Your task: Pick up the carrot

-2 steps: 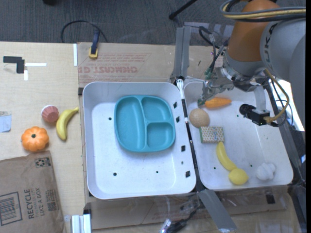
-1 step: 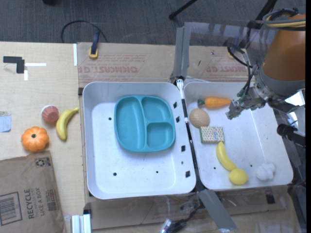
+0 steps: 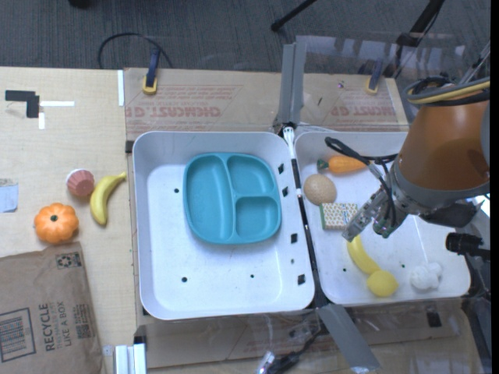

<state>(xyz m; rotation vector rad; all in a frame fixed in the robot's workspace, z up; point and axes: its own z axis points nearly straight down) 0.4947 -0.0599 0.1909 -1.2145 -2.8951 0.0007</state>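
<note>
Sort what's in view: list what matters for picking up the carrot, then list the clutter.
Belongs to the job:
carrot, at the right bin's far side
pincer, above the right bin

Just lying about:
teal divided plate
potato
sponge
banana
lemon
pumpkin
bench banana

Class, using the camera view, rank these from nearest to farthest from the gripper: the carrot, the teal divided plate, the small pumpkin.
Measured from the gripper in the right bin:
1. Carrot, same bin, at its far edge.
2. Teal divided plate, in the left bin.
3. Small pumpkin, outside the bins, on the bench at the view's far left.
</note>
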